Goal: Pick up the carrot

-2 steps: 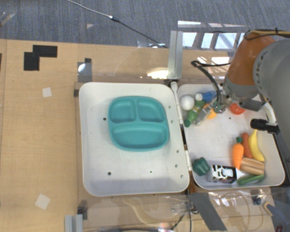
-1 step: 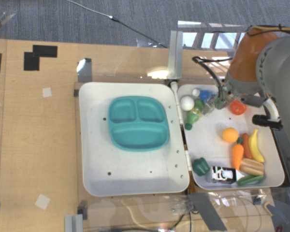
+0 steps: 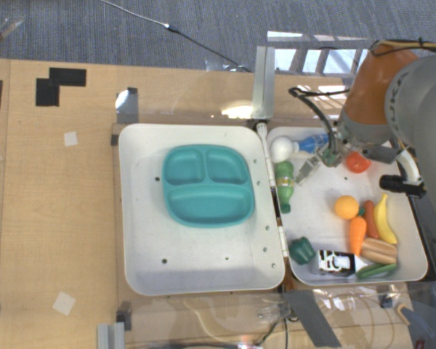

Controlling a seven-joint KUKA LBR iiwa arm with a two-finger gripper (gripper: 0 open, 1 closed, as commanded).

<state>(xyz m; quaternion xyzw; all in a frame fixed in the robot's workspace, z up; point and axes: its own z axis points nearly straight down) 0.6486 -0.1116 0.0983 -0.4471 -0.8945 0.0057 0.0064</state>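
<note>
The carrot [image 3: 357, 235] is orange and lies upright in the image in the right part of the right bin [image 3: 316, 206]. It sits between an orange fruit [image 3: 346, 207] above it and a tan bread roll [image 3: 378, 251] below right. My gripper [image 3: 321, 158] hangs over the upper part of the same bin, up and to the left of the carrot and well apart from it. It is close to a blue item [image 3: 312, 144] and a red tomato [image 3: 357, 163]. The arm's grey and orange body [image 3: 381, 86] covers the bin's top right corner.
A teal divided plate [image 3: 207, 184] sits in the left bin [image 3: 145, 253]. The right bin also holds a white ball [image 3: 281, 149], a green bottle [image 3: 284, 182], a banana [image 3: 386, 220], a green pepper [image 3: 301, 250], a black and white box [image 3: 336, 262] and a cucumber [image 3: 378, 270].
</note>
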